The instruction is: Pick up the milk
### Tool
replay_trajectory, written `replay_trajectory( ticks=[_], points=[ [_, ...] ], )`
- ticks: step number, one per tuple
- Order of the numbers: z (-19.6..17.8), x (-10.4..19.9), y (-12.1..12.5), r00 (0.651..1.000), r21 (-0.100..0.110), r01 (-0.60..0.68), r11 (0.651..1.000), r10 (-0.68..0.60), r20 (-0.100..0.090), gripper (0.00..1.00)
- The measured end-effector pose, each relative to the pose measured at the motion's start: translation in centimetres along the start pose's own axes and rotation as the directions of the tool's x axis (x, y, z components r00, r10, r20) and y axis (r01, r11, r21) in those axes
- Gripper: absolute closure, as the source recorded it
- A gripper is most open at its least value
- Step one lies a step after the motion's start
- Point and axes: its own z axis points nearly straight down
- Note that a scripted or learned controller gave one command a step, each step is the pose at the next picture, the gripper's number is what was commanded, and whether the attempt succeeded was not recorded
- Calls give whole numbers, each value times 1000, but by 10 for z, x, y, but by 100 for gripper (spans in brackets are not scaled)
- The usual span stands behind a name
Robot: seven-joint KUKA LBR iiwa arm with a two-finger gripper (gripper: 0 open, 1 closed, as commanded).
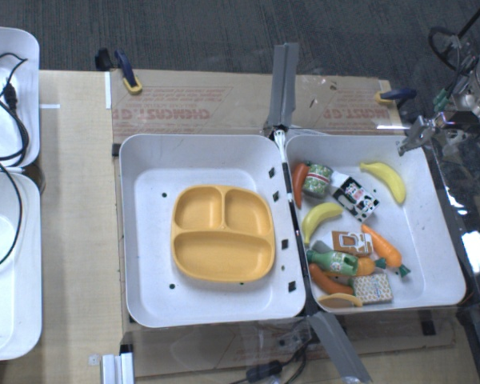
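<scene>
Milk lies between bananas, tool prob. apart at bin's corner.

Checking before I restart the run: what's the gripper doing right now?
Gripper: at the right bin's far right corner, holding nothing visible; open or closed cannot be told.

Black-and-white cow-patterned milk carton on its side, right bin's upper middle
</scene>
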Motion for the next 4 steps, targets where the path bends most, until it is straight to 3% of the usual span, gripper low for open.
replay_trajectory(
  ticks=[1, 2, 3, 4],
  points=[
    [101, 40, -37, 981, 0, 192, 981, -192, -1, 0],
    [176, 80, -43, 981, -4, 194, 981, -194, 2, 0],
    [167, 78, -43, 982, -4, 190, 982, -190, 3, 100],
    [78, 172, -11, 989, -1, 150, 989, -150, 0, 100]
  ],
)
